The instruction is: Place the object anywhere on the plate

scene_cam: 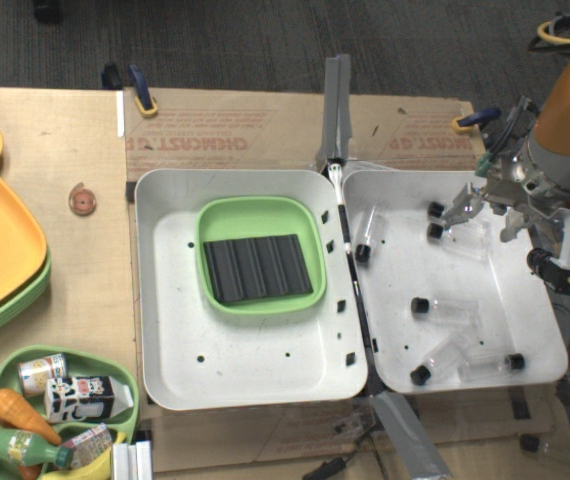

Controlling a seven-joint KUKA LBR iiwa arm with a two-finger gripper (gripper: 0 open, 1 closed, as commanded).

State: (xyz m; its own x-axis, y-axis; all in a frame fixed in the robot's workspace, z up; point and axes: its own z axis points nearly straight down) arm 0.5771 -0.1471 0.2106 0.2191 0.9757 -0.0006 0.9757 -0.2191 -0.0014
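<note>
Fingers (489,218) splayed apart, metallic, poised over the right bin (540,298) near its far edge, nothing between them. Below — clear plastic tubes with black caps (443,360), scattered on smooth white plastic. In the left bin (165,368), a rounded-square green plate (305,218) bearing a dark ribbed slab (257,268) — matte, rectangular.
</note>
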